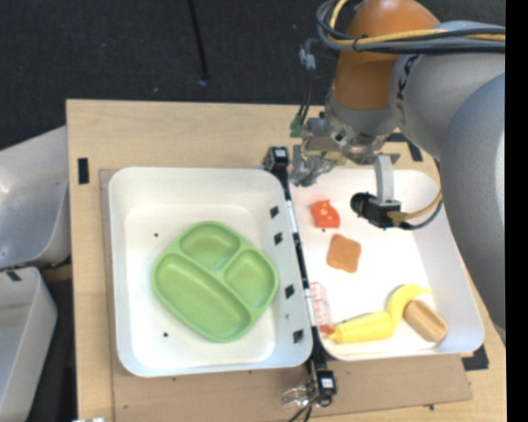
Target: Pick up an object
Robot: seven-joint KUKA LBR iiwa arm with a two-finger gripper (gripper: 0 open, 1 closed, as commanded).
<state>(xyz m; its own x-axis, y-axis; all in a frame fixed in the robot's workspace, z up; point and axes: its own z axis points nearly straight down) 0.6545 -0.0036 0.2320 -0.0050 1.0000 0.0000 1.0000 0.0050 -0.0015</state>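
Arm over upper edge of right bin; nothing seen held.
Gripper sat at the bin's upper left corner; finger state could not be told. Red piece lay just below it, tan piece mid-bin with open floor around, yellow banana-like items along the lower rim. Green divided plate filled the left bin. No legible labels.

Green tray left bin; toy foods right, tool above.
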